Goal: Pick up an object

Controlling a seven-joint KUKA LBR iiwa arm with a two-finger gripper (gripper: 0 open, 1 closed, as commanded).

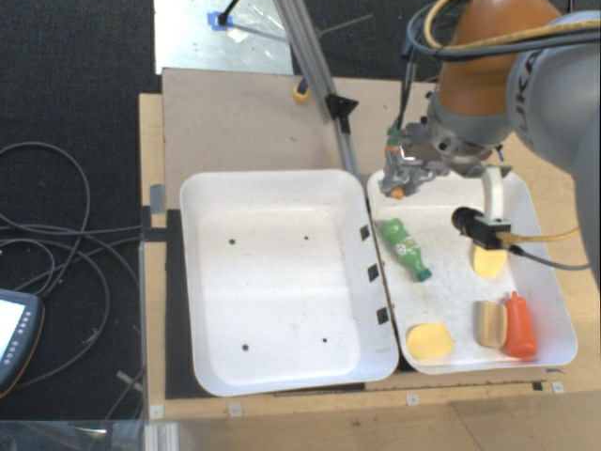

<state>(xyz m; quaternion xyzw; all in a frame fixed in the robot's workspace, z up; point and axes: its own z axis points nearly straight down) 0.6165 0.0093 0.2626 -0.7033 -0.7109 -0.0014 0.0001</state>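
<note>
So the arm (549,87) comes in from the right edge of the table (235,120) and bends down over the right bin (451,285). The orange band (488,40) sits high above the bin's far edge, and the wrist below it points down and to the left. The hand (404,184) ends up hanging over the far left corner of the right bin, right next to the rim where the two bins meet. From this angle I honestly can't tell whether the hand is released or clenched, and I can't make out anything gripped in it.

All the stuff to pick is lying in the right bin. The green bottle (406,249) is on its side near the left wall, tilted, just nearer than the hand and apart from it. A pale yellow piece (488,262) sits toward the right wall. At the near right corner a bun (489,323) and a red bottle (519,327) lie side by side, touching. A yellow round thing (430,342) is by the near edge, close to the left corner.

The left bin (272,280) sits right beside it.
</note>
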